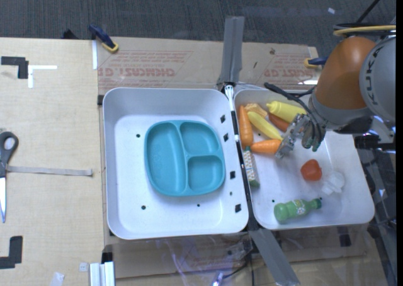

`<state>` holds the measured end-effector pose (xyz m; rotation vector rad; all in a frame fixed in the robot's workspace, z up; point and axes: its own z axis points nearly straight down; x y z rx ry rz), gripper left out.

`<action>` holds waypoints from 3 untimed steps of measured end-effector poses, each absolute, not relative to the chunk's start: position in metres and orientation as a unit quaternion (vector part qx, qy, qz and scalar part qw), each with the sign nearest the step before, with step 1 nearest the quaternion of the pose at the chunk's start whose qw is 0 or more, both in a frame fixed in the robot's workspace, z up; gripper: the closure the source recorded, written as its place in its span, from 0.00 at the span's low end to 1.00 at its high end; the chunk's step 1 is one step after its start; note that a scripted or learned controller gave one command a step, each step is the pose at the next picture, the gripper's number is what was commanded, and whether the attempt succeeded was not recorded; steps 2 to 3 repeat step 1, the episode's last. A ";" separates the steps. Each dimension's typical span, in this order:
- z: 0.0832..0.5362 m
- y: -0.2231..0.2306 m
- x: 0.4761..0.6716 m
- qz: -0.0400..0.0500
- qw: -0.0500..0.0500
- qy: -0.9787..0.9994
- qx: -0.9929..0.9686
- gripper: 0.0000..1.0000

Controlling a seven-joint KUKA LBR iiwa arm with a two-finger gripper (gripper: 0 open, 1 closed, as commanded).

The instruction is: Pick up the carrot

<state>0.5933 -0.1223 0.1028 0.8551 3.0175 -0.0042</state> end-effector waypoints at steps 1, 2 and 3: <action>0.195 -0.013 0.536 -0.001 0.007 0.914 0.405 1.00; 0.195 -0.013 0.536 -0.001 0.007 0.914 0.405 1.00; 0.195 -0.013 0.536 -0.001 0.007 0.914 0.405 1.00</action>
